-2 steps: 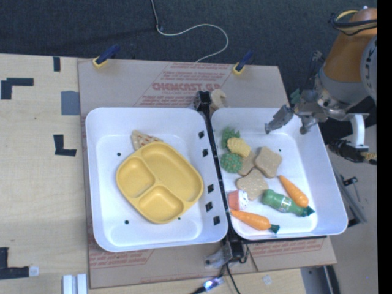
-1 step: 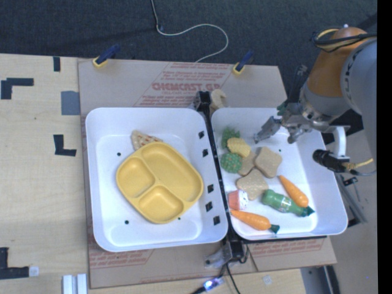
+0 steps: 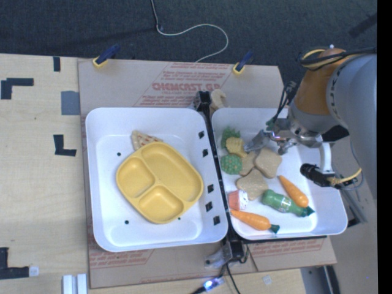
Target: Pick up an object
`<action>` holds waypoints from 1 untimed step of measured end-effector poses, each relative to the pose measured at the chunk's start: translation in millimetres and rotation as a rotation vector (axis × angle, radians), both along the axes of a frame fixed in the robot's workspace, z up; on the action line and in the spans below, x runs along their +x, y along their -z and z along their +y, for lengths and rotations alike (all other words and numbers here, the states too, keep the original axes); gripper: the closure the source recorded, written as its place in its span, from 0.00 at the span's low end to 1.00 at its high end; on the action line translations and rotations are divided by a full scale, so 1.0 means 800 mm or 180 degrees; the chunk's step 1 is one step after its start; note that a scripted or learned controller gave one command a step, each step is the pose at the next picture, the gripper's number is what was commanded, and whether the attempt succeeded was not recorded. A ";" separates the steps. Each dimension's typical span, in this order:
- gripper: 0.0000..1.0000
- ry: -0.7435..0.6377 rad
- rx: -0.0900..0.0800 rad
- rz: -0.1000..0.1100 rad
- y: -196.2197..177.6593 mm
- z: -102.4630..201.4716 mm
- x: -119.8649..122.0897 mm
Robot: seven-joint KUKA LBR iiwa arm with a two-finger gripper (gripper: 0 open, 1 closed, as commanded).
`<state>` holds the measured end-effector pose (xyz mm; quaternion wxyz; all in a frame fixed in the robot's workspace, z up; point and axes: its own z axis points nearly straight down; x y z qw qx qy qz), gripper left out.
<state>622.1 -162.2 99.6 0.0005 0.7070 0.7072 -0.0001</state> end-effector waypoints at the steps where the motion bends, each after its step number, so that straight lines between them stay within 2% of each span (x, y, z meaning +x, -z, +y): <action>1: 0.00 -0.0005 -0.0007 -0.0008 0.017 0.000 0.002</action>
